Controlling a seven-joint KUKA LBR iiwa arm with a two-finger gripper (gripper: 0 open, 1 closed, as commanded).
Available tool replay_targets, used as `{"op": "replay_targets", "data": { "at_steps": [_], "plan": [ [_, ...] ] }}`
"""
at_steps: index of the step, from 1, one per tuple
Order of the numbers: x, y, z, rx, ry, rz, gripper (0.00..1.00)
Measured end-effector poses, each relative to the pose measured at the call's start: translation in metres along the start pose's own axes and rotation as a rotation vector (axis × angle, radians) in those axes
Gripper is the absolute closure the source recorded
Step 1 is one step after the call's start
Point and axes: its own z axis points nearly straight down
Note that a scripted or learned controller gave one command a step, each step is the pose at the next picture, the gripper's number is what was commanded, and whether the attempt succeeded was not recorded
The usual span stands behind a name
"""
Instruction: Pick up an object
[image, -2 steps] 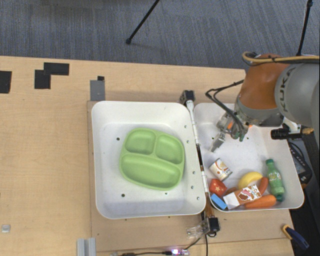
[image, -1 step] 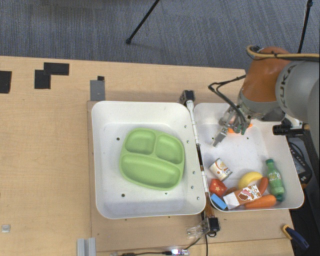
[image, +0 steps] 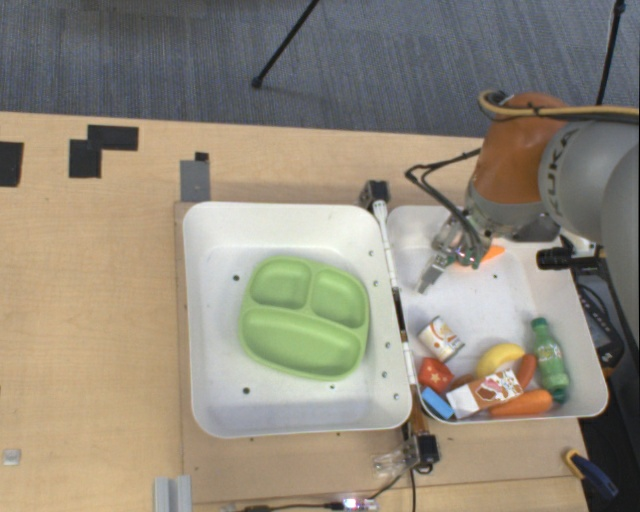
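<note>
A pale wooden bench (image: 90, 330) carries two shallow white bins. The left bin (image: 205, 400) sits near the bench's middle, and the right bin (image: 500, 290) lies just beside it, their rims touching. Beyond the left bin's far-left corner stands a small grey bracket (image: 195, 180), and further left of that are black patches (image: 100, 148) on the bench surface.

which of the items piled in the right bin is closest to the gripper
The small can, lying apart at the upper left of the pile. The tomato, lemon, green bottle and carrot all sit farther from the gripper.
</note>
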Motion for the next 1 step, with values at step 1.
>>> {"op": "replay_targets", "data": {
  "at_steps": [1],
  "plan": [
    [-0.0002, -0.0048, 0.0004, -0.005, -0.006, -0.122, 0.00]
  ]
}}
